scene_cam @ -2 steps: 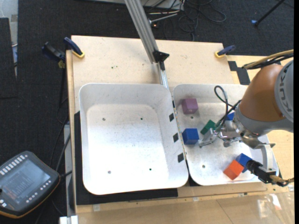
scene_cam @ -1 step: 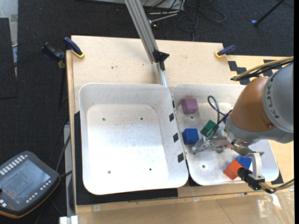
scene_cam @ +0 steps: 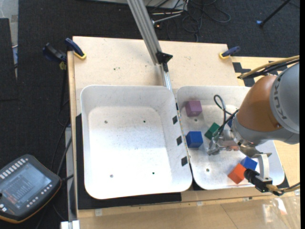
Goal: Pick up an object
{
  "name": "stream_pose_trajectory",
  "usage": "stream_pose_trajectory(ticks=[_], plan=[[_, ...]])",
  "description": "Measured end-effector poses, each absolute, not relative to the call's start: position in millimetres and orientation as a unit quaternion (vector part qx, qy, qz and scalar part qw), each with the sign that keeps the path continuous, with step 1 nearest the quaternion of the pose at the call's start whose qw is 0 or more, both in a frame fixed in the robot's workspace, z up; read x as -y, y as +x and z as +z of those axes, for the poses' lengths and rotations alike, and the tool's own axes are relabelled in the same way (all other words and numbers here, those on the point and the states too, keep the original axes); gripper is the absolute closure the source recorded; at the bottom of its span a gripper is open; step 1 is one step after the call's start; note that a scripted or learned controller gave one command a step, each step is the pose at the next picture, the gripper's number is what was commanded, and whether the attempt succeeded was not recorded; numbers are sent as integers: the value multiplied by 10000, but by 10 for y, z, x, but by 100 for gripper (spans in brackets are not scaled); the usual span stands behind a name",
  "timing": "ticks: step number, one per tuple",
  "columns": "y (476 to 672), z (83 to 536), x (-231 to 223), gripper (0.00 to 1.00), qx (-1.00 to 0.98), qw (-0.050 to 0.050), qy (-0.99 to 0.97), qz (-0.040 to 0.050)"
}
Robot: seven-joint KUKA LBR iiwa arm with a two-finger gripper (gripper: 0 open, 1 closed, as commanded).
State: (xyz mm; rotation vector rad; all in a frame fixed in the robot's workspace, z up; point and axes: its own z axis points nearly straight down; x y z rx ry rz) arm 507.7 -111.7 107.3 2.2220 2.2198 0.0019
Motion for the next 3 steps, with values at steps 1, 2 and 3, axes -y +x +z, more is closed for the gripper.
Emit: stream_pose_trajectory(ticks=[1, 2, 3], plan=[[5124, 1651, 1208, 100, -7077, 32, 7065, 17], [5178, 2084, 1232, 100, -7080, 28, 7062, 15], [5201, 2715, 1197, 100, -7084, 37, 7058, 22]])
